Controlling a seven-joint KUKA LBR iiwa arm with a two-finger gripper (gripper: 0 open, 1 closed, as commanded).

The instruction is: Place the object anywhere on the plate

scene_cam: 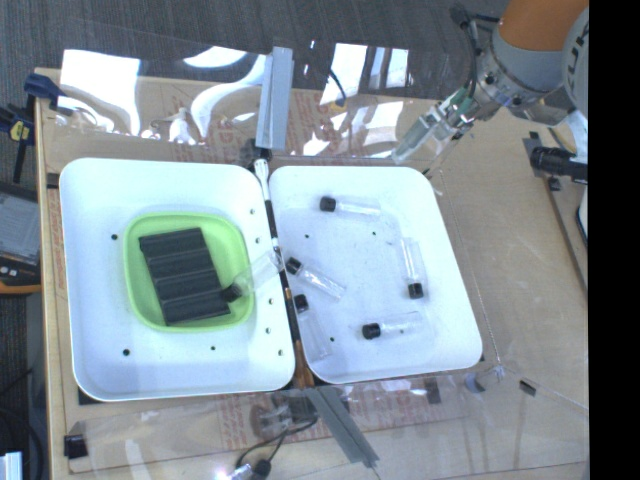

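Note:
A green plate [135, 268] lies in the left bin [90, 368] with a black ridged block [182, 274] on it. A clear vial with a black cap [240, 286] rests across the plate's right rim, cap end on the plate. Several more clear, black-capped vials lie in the right bin [455, 343]: one at the back [345, 206], one at the right [411, 266], one at the front [390, 325] and one near the left wall [312, 278]. My gripper [438, 128] hangs above the bench behind the right bin's far right corner, away from every vial.
A grey bar [273, 98] stands upright behind the gap between the two bins. Clear shiny sheeting covers the bench at the back. The arm's grey and orange wrist [535, 28] fills the top right corner.

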